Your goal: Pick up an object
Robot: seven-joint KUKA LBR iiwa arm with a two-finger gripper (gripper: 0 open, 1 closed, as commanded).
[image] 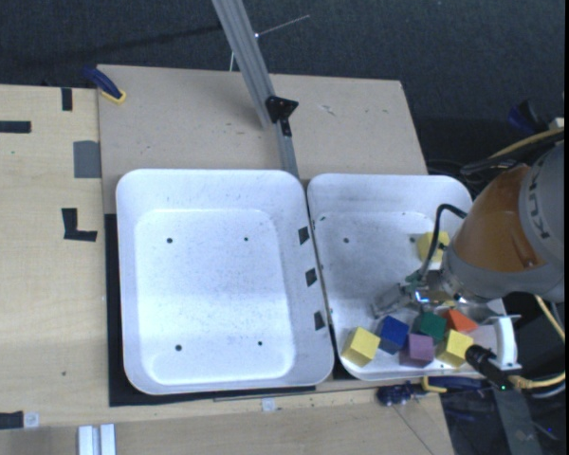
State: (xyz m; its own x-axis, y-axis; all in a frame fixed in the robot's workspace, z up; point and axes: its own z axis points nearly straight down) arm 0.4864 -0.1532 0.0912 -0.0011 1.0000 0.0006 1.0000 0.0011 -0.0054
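Observation:
Several small blocks lie bunched in the near right corner of the right bin: a yellow block, a blue block, a purple block, a green block, an orange block and a second yellow block. Another yellow block sits by the bin's right wall, partly behind the arm. My gripper is low inside the right bin, just above and left of the blue and green blocks. Nothing visibly hangs from it.
The left bin stands beside the right one, sharing a middle rim. A grey metal pole slants down from the top to the bins' far edge. The arm's orange band overhangs the right bin's right side.

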